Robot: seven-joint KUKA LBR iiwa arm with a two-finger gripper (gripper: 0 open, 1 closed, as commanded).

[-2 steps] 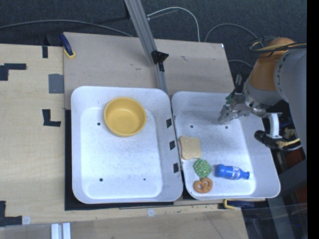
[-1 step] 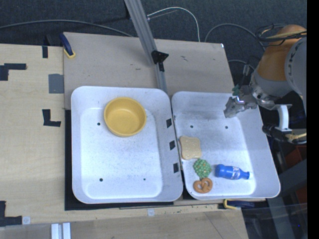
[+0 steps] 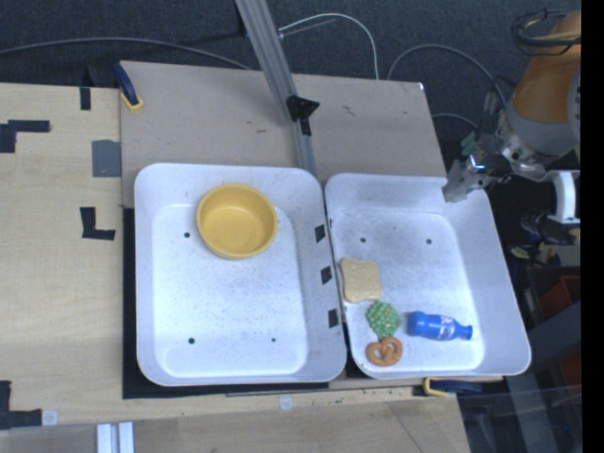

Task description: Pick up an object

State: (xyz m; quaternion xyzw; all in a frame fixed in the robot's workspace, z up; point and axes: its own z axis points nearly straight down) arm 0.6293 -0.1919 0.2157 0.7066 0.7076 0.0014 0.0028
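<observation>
Camera view, gripper: the gripper [image 3: 460, 185] is seen at the far right corner of the right bin [image 3: 472, 217], hanging over its rim. Whether it is open or closed cannot be told, as the tip is small and blurred. Nothing can be made out held in it.

Camera view, arm: the grey arm with its orange band [image 3: 547, 83] is seen entering from the right edge, above the gripper.

Camera view, right bin objects: four objects are gathered at the near side of the right bin, well apart from the gripper. A tan sponge-like square [image 3: 360, 279] is placed by the bin's left wall. A green knobbly object [image 3: 382, 318] is set just near of it. A brown pretzel-shaped object [image 3: 384, 351] is found touching or just beside the green one, at the near rim. A blue bottle [image 3: 437, 327] is laid on its side to the right of the green object.

Camera view, left bin: a yellow bowl [image 3: 236, 220] is set upright in the far part of the left bin [image 3: 226, 347].

Camera view, bench: both bins are borne side by side on a wooden bench [image 3: 57, 253], and a grey pole [image 3: 274, 55] is seen slanting over the far side.
</observation>
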